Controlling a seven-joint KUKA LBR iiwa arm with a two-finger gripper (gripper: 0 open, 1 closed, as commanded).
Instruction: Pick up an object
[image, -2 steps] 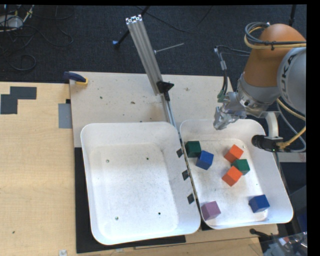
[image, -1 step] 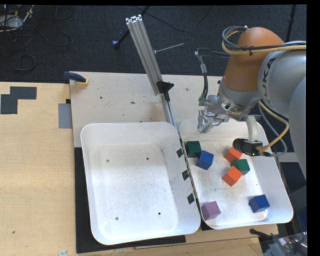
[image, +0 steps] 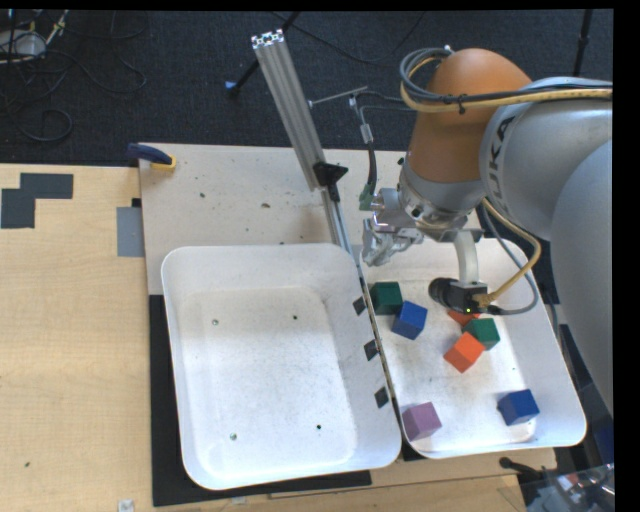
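My gripper (image: 380, 246) hangs over the far left corner of the right bin (image: 566, 400), just above and behind a dark green cube (image: 386, 296). A blue cube (image: 409, 320) touches that cube's near right side. Further right lie an orange cube (image: 463, 352) and a green cube (image: 484, 332), with a bit of red (image: 459, 317) behind them. A second blue cube (image: 518, 406) and a purple cube (image: 421, 420) sit near the bin's front. I see nothing held in the gripper.
The left bin (image: 200, 300) adjoins the right one along a rim with black clips (image: 371, 349). A slanted aluminium post (image: 296, 115) rises behind the gripper. A black cable end (image: 456, 293) dangles from the arm over the right bin.
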